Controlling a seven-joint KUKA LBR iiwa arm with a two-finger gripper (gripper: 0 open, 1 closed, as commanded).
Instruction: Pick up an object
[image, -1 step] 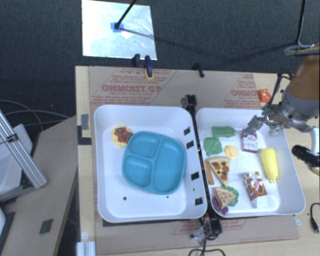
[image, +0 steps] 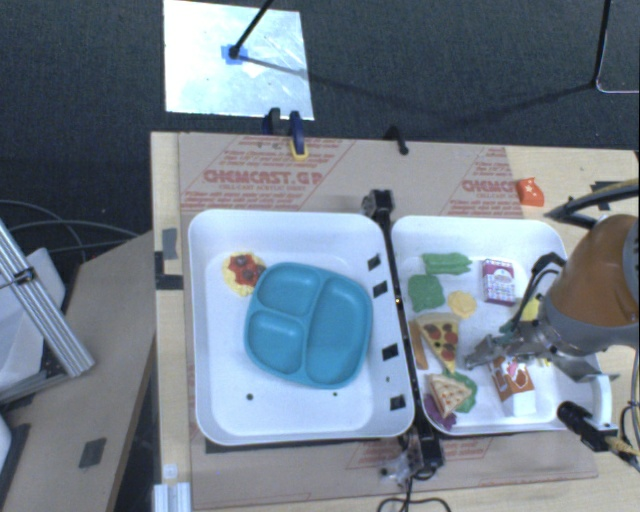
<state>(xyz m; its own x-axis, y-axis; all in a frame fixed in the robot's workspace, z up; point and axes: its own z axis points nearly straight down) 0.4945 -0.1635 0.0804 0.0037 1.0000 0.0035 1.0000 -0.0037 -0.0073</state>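
The hand (image: 492, 351) is seen low in the right bin (image: 548, 236), beside the pizza slice (image: 440, 338); its opening cannot be told.

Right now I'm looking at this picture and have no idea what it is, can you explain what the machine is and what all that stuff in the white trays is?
This is one camera fixed above a workbench, looking down at a slant. The grey and orange shape on the right is a robot arm; its gripper reaches into the right bin. That bin holds toy food: a pizza slice, a sandwich wedge, two green pieces, a small yellow piece, a red and white packet and a small carton by the gripper. The left bin holds a blue divided plate and a small yellow and red toy. Whether the gripper grasps anything is unclear.
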